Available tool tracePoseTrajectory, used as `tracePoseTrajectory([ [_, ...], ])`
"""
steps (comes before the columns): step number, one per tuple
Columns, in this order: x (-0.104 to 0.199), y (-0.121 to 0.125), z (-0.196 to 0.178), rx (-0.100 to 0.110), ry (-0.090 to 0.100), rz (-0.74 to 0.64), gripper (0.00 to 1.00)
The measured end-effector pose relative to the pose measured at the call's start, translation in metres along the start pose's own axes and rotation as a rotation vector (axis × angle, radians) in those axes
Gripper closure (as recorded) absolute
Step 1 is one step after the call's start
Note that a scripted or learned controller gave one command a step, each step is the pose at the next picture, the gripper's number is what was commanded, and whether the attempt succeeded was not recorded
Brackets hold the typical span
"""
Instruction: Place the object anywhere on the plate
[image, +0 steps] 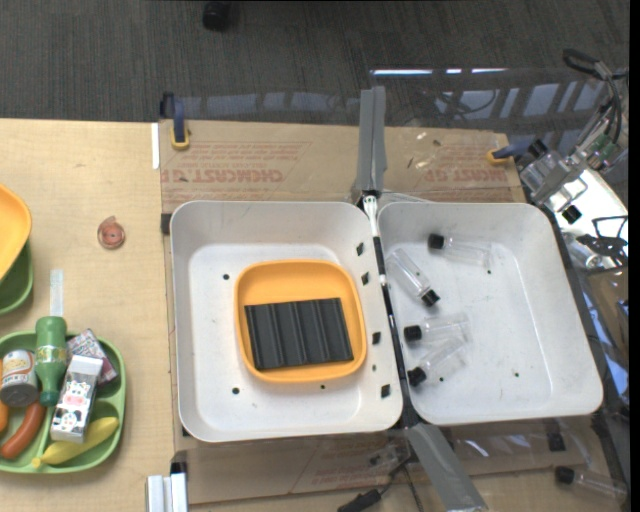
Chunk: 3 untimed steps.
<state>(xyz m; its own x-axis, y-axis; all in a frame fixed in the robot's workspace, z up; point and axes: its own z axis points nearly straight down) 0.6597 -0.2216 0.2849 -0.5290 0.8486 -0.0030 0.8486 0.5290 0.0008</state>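
Note:
An orange plate (300, 274) with rounded corners lies in the middle of the left bin (200, 330). A dark grey ribbed slab (300, 333) lies flat on the plate and covers most of its floor, with its long side running left to right. In the right bin (530, 340), several clear tubes with black caps lie loose near the left wall: one at the back (458, 247), one slanted below it (413, 279), and two close together lower down (436, 330).
Both bins rest on cardboard (260, 170). On the wooden bench to the left are a green tray of toy food (60, 405), a yellow bowl (10, 240) and a small pink disc (111, 233). Cables and white hardware (575, 185) crowd the upper right corner.

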Motion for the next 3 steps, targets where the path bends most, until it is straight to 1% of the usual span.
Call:
tracePoseTrajectory([
  [1,-0.001,0.000,-0.050,-0.001,-0.001,-0.287,1.00],
  [2,0.002,-0.005,-0.130,-0.002,-0.001,-0.533,1.00],
  [3,0.004,-0.007,-0.153,-0.003,-0.001,-0.834,1.00],
])
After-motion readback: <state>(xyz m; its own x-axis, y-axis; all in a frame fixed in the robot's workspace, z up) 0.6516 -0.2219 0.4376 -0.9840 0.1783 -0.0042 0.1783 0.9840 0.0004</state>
